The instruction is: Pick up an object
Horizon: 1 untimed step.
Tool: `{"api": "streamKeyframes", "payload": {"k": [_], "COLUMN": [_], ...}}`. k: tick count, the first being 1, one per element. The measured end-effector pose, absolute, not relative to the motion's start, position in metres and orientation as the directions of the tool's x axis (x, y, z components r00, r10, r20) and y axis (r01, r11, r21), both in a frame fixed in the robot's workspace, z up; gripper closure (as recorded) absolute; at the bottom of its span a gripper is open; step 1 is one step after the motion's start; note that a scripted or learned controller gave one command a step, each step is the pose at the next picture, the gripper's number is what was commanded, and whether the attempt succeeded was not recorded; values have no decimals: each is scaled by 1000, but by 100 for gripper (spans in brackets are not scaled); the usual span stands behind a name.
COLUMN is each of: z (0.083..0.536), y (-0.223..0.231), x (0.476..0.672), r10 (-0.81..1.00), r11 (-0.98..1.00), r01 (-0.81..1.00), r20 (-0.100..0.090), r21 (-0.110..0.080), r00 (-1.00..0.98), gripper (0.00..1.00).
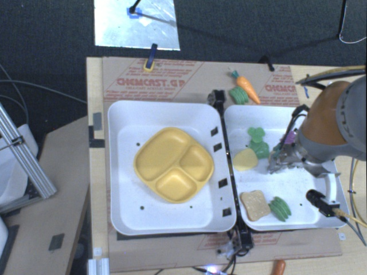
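The right bin (287,116) holds a green broccoli-like piece (257,141), a pale yellow piece (246,160), a slice of toast (255,204) and a dark green ridged piece (280,208). My gripper (275,165) hangs low over the middle of this bin, just right of the green and yellow pieces. Nothing shows between its tips.
The left bin (123,122) carries a yellow sectioned plate (173,164). A toy carrot (248,86) and a green piece (238,95) lie on the cardboard behind the right bin. A blue-and-yellow item (151,58) lies at the back left.
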<state>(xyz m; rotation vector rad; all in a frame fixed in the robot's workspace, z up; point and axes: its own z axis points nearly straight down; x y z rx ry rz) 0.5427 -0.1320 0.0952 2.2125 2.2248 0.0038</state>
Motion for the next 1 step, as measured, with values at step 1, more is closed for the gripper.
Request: {"api": "streamKeyframes", "payload": {"k": [1], "z": [83], "y": [-98], "x": [485], "r10": [1000], "r11": [1], "r01": [1000], "r20": [2], "r21": [-3], "r00": [-1], "gripper": [100]}}
